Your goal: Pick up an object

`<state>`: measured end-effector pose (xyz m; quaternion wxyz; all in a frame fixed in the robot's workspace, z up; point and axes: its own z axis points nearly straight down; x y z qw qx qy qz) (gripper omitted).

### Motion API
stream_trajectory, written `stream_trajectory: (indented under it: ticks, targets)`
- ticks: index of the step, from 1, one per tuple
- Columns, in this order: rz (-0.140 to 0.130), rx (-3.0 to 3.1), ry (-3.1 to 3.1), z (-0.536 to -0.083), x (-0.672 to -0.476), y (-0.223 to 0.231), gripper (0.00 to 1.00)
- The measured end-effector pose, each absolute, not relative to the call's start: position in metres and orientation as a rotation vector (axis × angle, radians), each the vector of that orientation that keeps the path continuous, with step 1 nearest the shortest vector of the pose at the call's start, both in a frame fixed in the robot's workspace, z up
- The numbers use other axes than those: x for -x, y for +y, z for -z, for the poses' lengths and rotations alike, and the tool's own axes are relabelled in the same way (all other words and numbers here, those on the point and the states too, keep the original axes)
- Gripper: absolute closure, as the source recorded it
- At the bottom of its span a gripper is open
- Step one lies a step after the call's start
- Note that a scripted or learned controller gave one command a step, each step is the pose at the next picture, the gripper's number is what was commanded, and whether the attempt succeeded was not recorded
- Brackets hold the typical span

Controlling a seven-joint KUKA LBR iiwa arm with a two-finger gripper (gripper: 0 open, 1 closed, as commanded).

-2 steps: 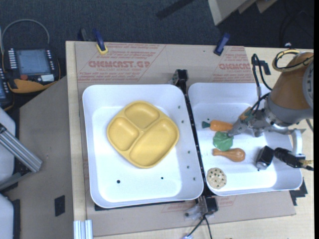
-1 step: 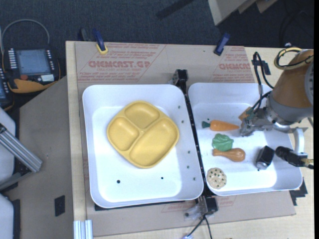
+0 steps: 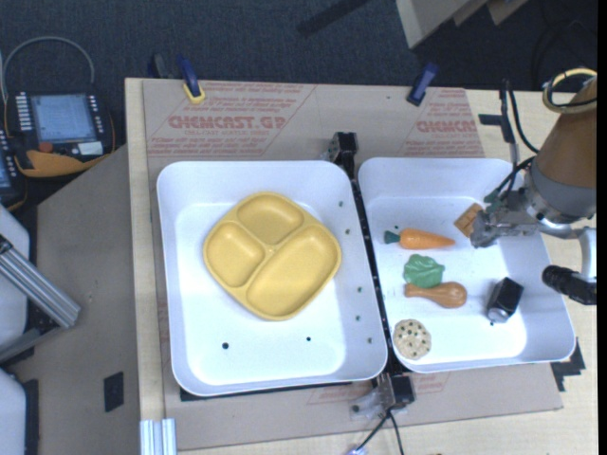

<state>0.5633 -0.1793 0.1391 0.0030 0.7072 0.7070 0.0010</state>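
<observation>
A round speckled cookie [image 3: 412,337] lies at the front edge of the right bin [image 3: 541,344], the thing nearest the camera. Just behind it a tan drumstick [image 3: 438,295] lies on its side, touching a crumpled green lettuce leaf [image 3: 423,270]. Behind the leaf, a little apart from it, an orange carrot [image 3: 424,240] with a green stub points toward the divider between the 2 bins. A small black block [image 3: 503,299] sits tilted on the right side of the same bin, near the drumstick's thick end but not touching it.

The arm [image 3: 567,164] enters from the right, its orange band above the grey wrist. The hand [image 3: 481,228] hangs over the back right part of the right bin, just right of the carrot's thick end. A small brown piece [image 3: 468,220] shows at its tip; whether the hand grips it, and whether the hand is apart or together, cannot be told from this slant.

The left bin [image 3: 190,339] holds a yellow divided plate [image 3: 272,254] with 3 compartments, turned at an angle. Both bins rest on a brown board [image 3: 285,121] on the worktop.
</observation>
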Motion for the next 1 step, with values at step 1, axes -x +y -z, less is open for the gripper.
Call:
stream_trajectory:
  ticks: [1]
  targets:
    - [-0.004, -2.215, 2.218, -0.1879, -0.5726, -0.1843, 1.00]
